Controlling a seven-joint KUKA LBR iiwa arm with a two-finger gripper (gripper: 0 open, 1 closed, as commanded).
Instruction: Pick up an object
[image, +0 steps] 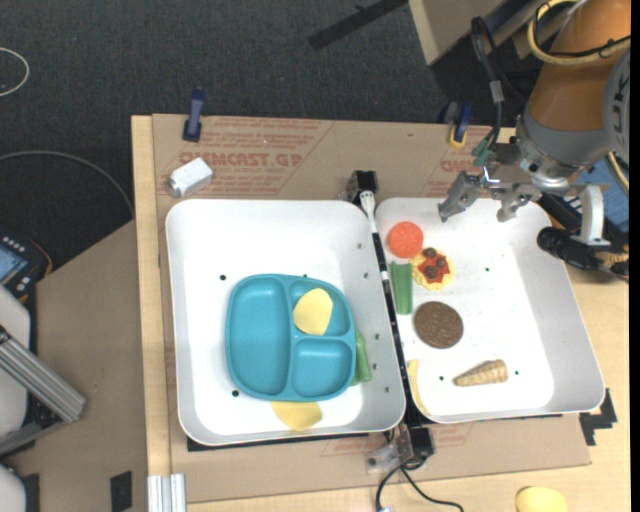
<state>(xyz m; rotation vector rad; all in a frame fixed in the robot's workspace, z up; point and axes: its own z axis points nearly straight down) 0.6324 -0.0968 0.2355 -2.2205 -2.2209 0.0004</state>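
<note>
My gripper (486, 203) hangs open above the far edge of the right bin (560, 330), its two fingers spread with nothing between them. Below and left of it in that bin lie an orange-red disc (405, 238), a small yellow piece with dark red berries (433, 267), a green stick (402, 287), a brown round cookie (438, 325) and a tan cone (482, 374). The left bin (200, 300) holds a blue divided plate (270, 340) with a yellow piece (313, 311) in one compartment.
Another yellow piece (297, 412) lies at the left bin's front wall, below the plate. A black divider rail (380, 270) runs between the bins. Blue clamps (193, 112) sit on the bench's far edge, and a white block (190, 177) lies near the left bin's far corner.
</note>
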